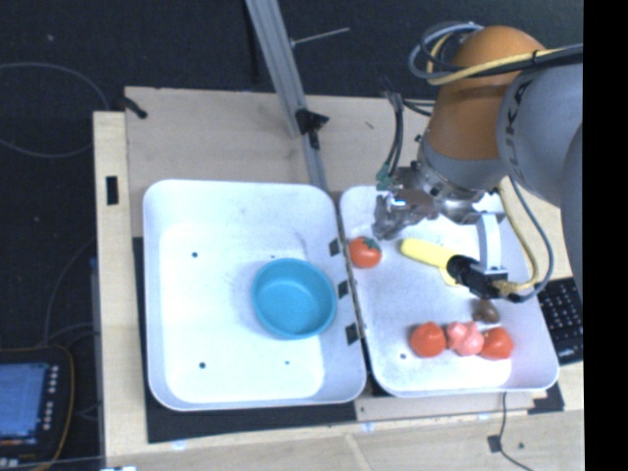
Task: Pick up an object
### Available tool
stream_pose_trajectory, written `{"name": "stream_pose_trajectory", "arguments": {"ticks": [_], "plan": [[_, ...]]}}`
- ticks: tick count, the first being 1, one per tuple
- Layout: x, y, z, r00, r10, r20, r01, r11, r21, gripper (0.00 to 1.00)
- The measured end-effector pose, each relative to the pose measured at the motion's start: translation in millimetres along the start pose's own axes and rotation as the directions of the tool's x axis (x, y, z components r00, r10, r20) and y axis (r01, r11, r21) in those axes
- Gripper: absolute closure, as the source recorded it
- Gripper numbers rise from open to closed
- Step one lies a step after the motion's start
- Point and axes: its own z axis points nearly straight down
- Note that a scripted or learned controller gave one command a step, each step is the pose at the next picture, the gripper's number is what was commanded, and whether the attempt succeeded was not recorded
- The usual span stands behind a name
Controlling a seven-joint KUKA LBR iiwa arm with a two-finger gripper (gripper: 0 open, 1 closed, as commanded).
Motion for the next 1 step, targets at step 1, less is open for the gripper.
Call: {"name": "stream_pose_trajectory", "arguments": {"ticks": [1], "plan": [[52.5, 26.5, 11.1, 1.0, -0.001, -0.002, 0.001, 1.0, 0.002, 1.0]]}}
